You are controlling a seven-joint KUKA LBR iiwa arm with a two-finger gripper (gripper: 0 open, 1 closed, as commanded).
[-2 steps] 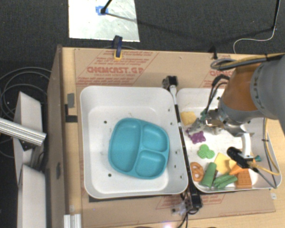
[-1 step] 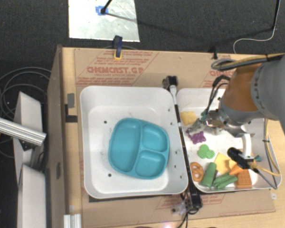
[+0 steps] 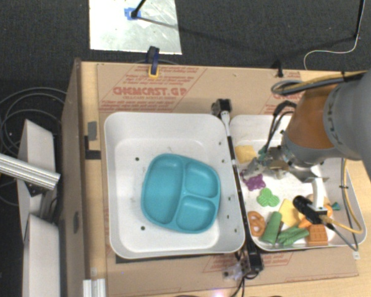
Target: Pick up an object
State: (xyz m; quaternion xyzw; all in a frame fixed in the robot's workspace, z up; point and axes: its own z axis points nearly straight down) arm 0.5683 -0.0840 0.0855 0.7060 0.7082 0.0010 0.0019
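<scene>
My gripper (image 3: 260, 162) hangs low over the left part of the right bin (image 3: 255, 124), reached in from the right. Just below it lies a purple toy (image 3: 253, 181), and a pale yellow block (image 3: 245, 152) sits just to its left by the bin wall. I see nothing held in the gripper. Further toward the front lie a green clover-shaped piece (image 3: 268, 197), a yellow wedge (image 3: 289, 212), a brown pretzel (image 3: 255, 221), a green cylinder (image 3: 272, 226) and an orange waffle (image 3: 317, 234).
The left bin (image 3: 127, 129) holds a blue divided plate (image 3: 181, 192). A ridge (image 3: 234, 166) where the two bin walls meet separates the bins. The grey and orange arm (image 3: 334, 122) covers the right bin's far right side. Cardboard (image 3: 148, 88) lies under both bins.
</scene>
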